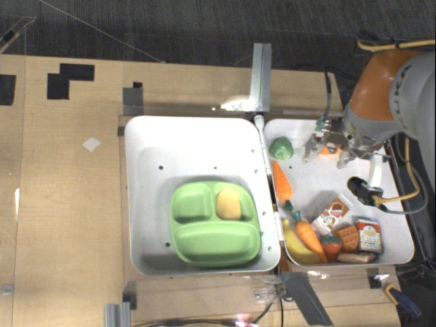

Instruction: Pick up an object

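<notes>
Over in the right bin sit the things on offer. A green round piece lies near the bin's upper left corner, close to the divider. Just below it, a carrot runs down along the left wall. Further down, a second carrot lies slanted across a yellow banana in the lower left corner. Beside them, a small white and red carton sits tilted, with a brown waffle-like piece, a red strawberry and a small orange box crowded along the lower edge, touching or nearly so. A pale brown stick-shaped item lies at the very bottom rim.

Now the end effector: it hangs over the upper part of the right bin, to the right of the green round piece and apart from it. How wide it stands I cannot tell; the metal parts blur together, with an orange glow among them. Nothing shows held in it. The bin floor under it is bare white.

The arm comes in from the right, its orange band above the grey wrist, dark cables looping beneath.

Across the divider, the left bin holds a green compartment tray, with a yellow rounded item sitting in its upper right compartment. Both bins rest on the pale wooden table.
</notes>
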Robot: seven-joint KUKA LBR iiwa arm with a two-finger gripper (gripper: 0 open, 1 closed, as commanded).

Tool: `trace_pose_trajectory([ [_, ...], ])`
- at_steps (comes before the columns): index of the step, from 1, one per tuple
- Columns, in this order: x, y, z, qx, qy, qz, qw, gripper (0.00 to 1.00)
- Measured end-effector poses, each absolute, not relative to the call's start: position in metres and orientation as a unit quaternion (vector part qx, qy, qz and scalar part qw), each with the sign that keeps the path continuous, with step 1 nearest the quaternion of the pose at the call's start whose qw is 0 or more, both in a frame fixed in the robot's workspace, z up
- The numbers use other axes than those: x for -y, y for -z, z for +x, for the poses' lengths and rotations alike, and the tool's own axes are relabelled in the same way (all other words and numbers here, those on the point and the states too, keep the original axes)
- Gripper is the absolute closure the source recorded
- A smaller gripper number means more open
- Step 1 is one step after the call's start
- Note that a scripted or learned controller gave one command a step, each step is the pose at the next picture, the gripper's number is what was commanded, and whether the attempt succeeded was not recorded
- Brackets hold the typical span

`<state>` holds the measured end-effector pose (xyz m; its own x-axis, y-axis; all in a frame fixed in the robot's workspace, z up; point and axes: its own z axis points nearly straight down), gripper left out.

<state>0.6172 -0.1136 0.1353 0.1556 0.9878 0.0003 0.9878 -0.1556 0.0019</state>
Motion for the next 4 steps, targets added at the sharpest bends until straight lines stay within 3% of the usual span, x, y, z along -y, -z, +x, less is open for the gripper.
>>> trace_pose_trajectory([
  [1,0.127,-0.089,0.642,-0.633,-0.0037,0.775,0.004,0.00],
  [2,0.155,-0.087,0.667,-0.677,0.0023,0.736,-0.015,0.00],
  [3,0.176,-0.092,0.533,-0.673,-0.0039,0.740,0.005,0.00],
  [4,0.103,-0.093,0.545,-0.711,-0.0068,0.703,0.009,0.00],
])
